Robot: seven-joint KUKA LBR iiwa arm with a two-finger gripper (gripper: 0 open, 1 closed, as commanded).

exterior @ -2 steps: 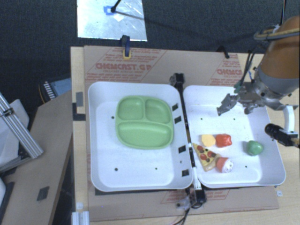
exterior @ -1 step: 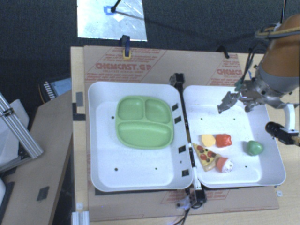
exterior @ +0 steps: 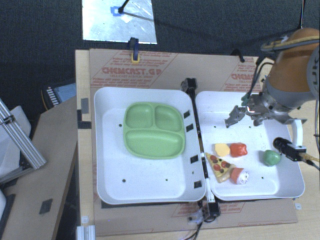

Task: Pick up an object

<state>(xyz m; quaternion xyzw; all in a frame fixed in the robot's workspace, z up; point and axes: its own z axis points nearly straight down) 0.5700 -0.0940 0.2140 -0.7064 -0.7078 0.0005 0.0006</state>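
Grey fingers of the gripper are seen spread apart, with nothing held between them; the gripper hangs over the bare back part of the right bin. The toys are grouped below it, nearer the front: a yellow piece touching a red piece, a pizza slice just under those, and a small red and white toy beside the slice; a green ball is set off to the right of the gripper. A green plate is seen well to its left, in the other bin. Two toys could be pinched at once, since they touch; the ball could be knocked and rolled away.
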